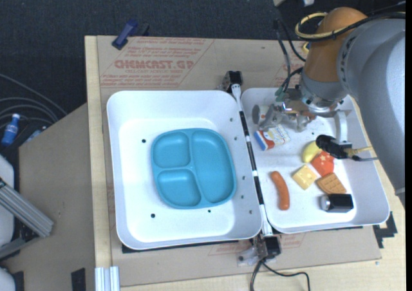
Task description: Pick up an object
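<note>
My gripper (271,116) hangs low over the far left part of the right bin (367,212), reaching in from the right. Just in front of it lies a small white carton with red and blue print (271,137); whether the gripper touches it is unclear. Further toward the front lie an orange sausage (280,190), a yellow cheese wedge (304,176), a yellow fruit (311,150), a red-orange piece (324,164), a brown cracker (331,184) and a black block with a silver end (338,202).
The left bin (122,109) holds a blue divided plate (192,167) at its middle. A black clip (233,80) sits where the two bins meet at the back. The grey arm with its orange band (331,45) rises over the right bin's far right corner.
</note>
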Robot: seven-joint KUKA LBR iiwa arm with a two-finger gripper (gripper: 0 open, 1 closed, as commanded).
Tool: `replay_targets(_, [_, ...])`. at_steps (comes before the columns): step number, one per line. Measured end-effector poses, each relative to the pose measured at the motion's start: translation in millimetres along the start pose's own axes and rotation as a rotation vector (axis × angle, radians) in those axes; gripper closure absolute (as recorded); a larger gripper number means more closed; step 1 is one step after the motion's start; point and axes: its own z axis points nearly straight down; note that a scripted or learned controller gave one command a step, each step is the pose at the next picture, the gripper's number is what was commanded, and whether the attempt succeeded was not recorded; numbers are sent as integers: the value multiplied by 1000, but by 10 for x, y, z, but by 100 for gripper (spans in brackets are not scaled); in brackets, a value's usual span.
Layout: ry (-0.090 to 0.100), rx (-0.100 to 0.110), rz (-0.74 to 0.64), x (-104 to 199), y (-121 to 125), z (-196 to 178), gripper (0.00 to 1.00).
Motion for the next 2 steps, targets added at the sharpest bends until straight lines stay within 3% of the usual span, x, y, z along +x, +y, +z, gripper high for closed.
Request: replay_targets(2, [-4, -5, 3, 9, 5, -2, 0])
